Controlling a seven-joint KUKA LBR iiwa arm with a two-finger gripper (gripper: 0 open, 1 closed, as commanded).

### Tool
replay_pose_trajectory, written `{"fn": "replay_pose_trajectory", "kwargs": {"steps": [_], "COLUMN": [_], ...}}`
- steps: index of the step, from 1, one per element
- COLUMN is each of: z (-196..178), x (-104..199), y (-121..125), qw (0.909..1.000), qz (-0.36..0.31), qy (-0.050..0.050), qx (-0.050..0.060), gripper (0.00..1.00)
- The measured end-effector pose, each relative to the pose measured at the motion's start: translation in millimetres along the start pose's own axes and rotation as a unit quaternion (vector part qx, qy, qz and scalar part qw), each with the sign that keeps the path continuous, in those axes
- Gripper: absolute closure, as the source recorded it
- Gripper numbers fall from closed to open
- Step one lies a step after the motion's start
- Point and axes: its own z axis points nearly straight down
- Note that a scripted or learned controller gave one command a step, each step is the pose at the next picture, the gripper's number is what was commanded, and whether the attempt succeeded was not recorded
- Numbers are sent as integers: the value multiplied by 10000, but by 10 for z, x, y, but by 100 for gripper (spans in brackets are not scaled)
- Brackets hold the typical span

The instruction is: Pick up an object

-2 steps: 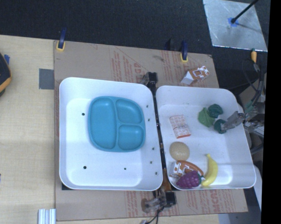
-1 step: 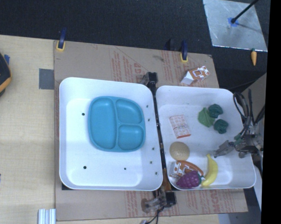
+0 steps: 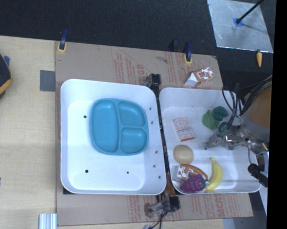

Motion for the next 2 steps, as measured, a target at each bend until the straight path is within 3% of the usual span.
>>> {"fn": "replay_pose_trajectory", "kwargs": {"steps": [1, 2], "z": [-13, 8], "x": [405, 40], "y": [787, 1169], "qw": [10000, 10000], "qz": [5, 11], "qy": [8, 38], "qx": [-8, 73], "gripper": [0, 0]}}
